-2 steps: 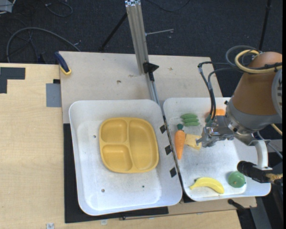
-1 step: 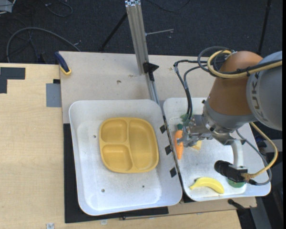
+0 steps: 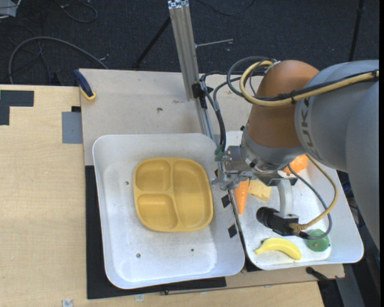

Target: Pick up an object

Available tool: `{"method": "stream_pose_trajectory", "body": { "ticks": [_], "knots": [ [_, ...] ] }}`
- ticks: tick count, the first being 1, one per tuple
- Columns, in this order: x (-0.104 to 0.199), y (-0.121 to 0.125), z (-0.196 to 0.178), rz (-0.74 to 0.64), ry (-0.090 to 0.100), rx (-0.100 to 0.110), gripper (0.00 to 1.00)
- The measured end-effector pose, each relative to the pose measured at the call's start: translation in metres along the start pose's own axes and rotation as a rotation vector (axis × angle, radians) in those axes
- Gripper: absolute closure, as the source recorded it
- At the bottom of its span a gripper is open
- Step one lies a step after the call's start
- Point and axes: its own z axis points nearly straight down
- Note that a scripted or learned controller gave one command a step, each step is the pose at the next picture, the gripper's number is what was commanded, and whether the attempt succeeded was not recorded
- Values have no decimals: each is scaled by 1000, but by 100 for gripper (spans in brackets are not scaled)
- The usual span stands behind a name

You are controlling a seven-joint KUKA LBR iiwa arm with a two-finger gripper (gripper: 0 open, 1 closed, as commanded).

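Observation:
My gripper (image 3: 229, 171) hangs low over the ridge between the two bins, at the left edge of the right bin (image 3: 345, 251). Just below it, an orange carrot (image 3: 241, 197) points downward, its top close to the gripper; I cannot see whether they touch. Near the right bin's front lies a yellow banana (image 3: 279, 248), with a green object (image 3: 317, 242) beside it. A pale yellow block (image 3: 260, 191) sits right of the carrot. An orange item (image 3: 298, 164) peeks out from behind the wrist.
The left bin (image 3: 115, 235) holds a yellow divided plate (image 3: 173, 193) in its middle. A metal post (image 3: 187, 50) rises behind the bins. The grey arm (image 3: 345, 120) covers the right bin's far half. Wooden bench surface lies to the left.

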Motion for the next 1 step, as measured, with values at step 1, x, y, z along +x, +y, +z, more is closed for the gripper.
{"method": "stream_pose_trajectory", "body": {
  "ticks": [1],
  "knots": [
    [46,22,-1,0,0,-1,100]
  ]
}}
